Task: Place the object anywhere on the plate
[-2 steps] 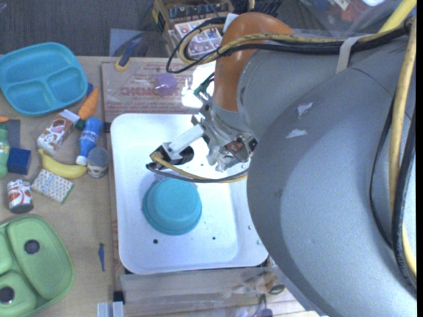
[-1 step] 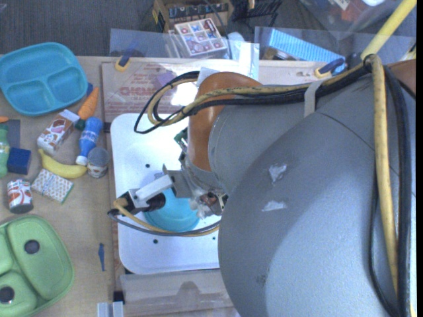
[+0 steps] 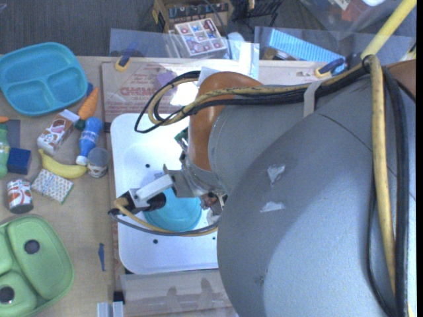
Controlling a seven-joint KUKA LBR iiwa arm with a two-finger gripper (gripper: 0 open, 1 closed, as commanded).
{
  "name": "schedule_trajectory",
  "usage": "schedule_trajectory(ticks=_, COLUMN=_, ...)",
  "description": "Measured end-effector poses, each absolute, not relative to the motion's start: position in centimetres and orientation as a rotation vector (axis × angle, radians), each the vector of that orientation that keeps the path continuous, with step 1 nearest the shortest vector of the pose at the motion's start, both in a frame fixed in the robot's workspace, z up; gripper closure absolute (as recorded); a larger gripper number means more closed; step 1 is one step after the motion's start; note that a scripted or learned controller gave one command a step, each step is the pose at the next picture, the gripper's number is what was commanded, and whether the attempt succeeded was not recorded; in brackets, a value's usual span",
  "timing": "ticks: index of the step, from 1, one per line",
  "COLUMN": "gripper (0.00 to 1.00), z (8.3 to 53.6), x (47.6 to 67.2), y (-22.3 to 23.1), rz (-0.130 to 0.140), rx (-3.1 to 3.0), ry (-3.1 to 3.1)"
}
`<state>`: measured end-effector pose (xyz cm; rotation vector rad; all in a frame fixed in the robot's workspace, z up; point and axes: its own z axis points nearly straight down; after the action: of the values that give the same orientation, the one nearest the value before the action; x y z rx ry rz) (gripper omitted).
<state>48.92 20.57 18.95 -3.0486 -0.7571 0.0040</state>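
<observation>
One round turquoise plastic plate (image 3: pixel 173 215) lay at 6 o'clock in one shallow white bin (image 3: pixel 129 137). The gripper (image 3: pixel 198 191) sat over its 2 o'clock rim, grip impossible to tell. One yellow banana (image 3: pixel 61 166) lay at the bin's 9 o'clock.

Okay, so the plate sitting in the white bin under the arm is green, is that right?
Not green. The camera view shows that the plate sitting in the white bin under the arm is blue.

The bench (image 3: pixel 86 213) bore a white bin (image 3: pixel 129 134). A teal tray (image 3: pixel 39 99) lay at ten o'clock, a banana (image 3: pixel 63 168) at nine
</observation>
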Motion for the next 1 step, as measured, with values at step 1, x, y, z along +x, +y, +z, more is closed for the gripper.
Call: schedule_trajectory(ticks=1, gripper=0.00, z=12.86, x=48.50, y=22.37, rz=-0.030, rx=-3.105, ry=-0.449)
